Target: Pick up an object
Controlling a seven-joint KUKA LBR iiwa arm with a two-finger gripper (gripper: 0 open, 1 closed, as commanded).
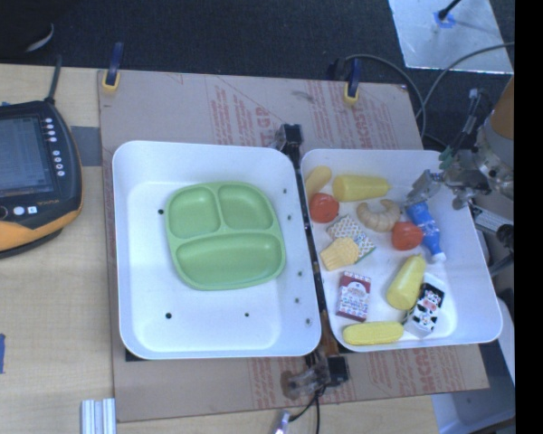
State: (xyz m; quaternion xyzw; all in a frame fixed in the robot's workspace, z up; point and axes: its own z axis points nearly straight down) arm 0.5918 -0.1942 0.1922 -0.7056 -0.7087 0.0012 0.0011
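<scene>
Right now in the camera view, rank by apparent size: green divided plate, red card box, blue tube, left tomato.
1. green divided plate, by far the largest
2. red card box
3. blue tube, close to the box, so that order is unsure
4. left tomato, smallest

Your bench carries a cardboard sheet under two white bins, side by side; a teach pendant sits at left.
</scene>
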